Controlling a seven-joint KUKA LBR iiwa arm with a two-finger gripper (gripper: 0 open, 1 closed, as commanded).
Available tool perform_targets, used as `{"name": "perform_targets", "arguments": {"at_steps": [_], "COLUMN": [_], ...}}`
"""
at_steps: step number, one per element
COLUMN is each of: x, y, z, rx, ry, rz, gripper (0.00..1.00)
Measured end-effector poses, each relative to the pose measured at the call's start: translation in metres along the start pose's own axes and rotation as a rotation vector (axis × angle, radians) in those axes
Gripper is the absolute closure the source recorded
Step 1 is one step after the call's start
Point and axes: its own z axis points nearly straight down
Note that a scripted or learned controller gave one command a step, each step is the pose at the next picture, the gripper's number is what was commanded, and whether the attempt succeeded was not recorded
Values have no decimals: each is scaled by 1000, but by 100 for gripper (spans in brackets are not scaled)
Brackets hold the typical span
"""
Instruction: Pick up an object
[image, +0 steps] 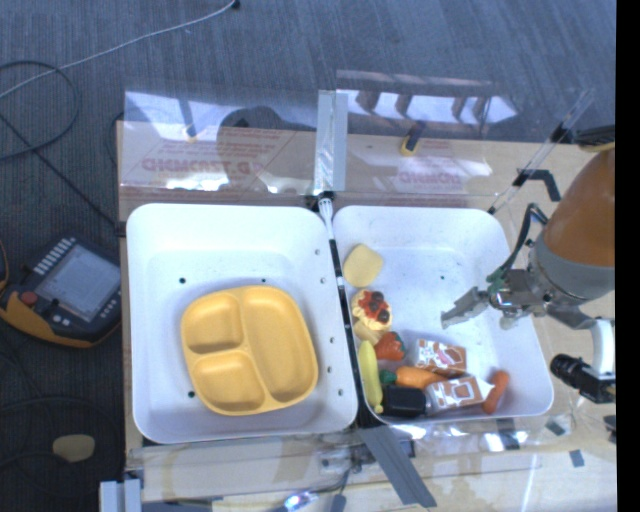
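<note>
While the arm reaches in over the right bin (505, 235), the tool (465, 308) hangs above that bin's bare middle floor, pointing toward the pile of toy food; whether it is released or clenched I cannot tell, since its tip is a thin grey blur against the white, and nothing visibly sits in it. No single target is named, so any piece would do. Nearest, just below and slightly ahead of the tool, lies a small printed carton (441, 355), with a second carton (456, 394) beyond it. Ahead of the tool, along the divider wall, sit a pale yellow chip-like piece (363, 265), a decorated pastry (371, 309), a red pepper (391, 346), a banana (368, 373), a carrot (414, 378) and a dark item (403, 402). A red sausage (495, 391) lies below the tool, near the front corner. They look crowded into that corner because the bin tilts or earlier handling swept them there, which is my guess. Far ahead, in the left bin (140, 300), rests a yellow divided plate (248, 347). The arm's upper part is cut off, and the dark item's identity is unclear
</note>
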Motion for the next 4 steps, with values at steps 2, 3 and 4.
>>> {"name": "perform_targets", "arguments": {"at_steps": [2, 3, 4], "x": [40, 6, 58], "y": [-6, -8, -7], "z": [105, 107, 106], "rx": [-32, -19, -28], "ry": [-12, -1, -11], "rz": [71, 80, 159], "gripper": [0, 0, 0]}}
